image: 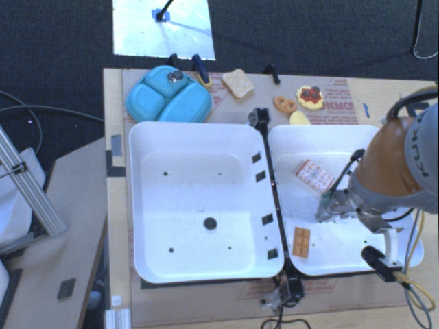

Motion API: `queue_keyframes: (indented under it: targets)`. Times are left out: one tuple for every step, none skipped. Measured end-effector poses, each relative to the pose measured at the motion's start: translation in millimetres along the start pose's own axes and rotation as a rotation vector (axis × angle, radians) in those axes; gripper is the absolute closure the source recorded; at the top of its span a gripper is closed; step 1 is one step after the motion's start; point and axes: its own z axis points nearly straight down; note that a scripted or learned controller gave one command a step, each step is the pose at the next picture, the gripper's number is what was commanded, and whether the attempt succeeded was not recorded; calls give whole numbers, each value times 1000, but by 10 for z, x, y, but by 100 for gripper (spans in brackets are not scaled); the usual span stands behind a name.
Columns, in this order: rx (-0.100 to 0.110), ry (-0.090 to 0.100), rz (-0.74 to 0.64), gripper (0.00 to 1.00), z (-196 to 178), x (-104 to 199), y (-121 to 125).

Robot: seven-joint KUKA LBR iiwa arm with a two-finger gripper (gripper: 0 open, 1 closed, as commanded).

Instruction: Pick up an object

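In the right bin (322,262) lie a pink-and-white wafer packet (315,175) near the middle and an orange cracker (301,242) near the front left. My gripper (328,210) hangs low over the bin floor between the two, just below and right of the packet and above right of the cracker. The arm's grey wrist and orange band cover the bin's right part. A small dark round object (210,223) rests on the floor of the left bin (158,184).
Behind the bins on the bench sit a blue sectioned plate (168,96), a toast slice (237,83), a pretzel (285,104), a small tart (310,96) and a yellow piece (299,118). A black divider (269,184) runs between the bins.
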Motion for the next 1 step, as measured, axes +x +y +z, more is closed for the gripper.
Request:
queue_keyframes:
  targets:
    - [14, 14, -3, 100, 128, -381, 127]
